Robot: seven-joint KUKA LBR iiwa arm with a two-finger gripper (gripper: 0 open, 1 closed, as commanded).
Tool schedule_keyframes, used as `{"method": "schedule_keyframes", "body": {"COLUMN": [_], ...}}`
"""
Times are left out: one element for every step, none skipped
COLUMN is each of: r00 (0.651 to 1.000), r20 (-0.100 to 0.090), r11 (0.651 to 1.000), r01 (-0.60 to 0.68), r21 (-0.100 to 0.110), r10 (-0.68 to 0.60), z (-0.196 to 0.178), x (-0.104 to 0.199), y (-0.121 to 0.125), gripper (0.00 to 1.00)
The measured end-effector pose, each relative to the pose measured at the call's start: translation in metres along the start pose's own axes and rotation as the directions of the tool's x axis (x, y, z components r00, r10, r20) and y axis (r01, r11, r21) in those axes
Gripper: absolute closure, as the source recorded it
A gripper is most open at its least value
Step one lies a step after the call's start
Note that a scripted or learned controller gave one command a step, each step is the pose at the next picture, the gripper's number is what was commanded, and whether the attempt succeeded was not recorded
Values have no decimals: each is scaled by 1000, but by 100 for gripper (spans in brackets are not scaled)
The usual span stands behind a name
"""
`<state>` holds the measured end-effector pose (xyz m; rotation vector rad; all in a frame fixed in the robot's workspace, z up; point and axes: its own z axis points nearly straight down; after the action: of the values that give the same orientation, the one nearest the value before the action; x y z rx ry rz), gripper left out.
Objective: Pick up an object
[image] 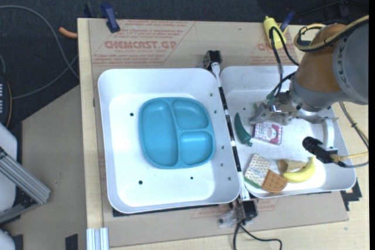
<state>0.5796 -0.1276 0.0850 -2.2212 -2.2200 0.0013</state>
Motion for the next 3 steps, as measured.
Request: {"method": "schedule_keyframes", "body": {"r00": [1000,1000,1000], "r20": [-1,0,1], "r11": [1000,1000,1000], "r01": [0,2,2], "r21": [1,-3,-2], "r10": [0,-2,-2], "z": [1,0,0], "x": [-1,19,5], "y": [-23,28,87], "gripper": [0,0,0]}}
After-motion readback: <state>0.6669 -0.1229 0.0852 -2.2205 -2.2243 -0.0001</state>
